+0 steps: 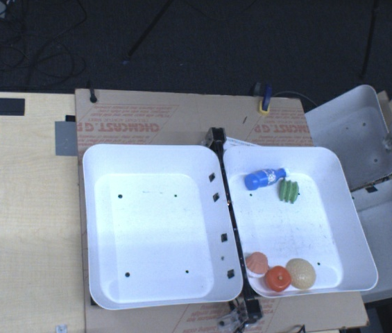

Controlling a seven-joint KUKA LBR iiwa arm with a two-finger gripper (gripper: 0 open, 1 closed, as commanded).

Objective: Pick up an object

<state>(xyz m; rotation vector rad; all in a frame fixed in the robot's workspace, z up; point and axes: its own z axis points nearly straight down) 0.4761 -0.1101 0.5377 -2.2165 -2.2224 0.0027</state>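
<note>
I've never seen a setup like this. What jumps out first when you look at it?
Two shallow white bins sit side by side on a cardboard sheet. The right bin holds the colour: a blue bottle beside a small green object near its far end, and a red ball between a pinkish piece and a beige ball at its near edge.

At the right side there is a pale grey panel, flat and smooth, with a rounded upper corner. It carries a few small dark dots, maybe screws. At its right edge sits a small grey and beige piece, too blurred to name. Whether these belong to the robot is not clear.
</note>
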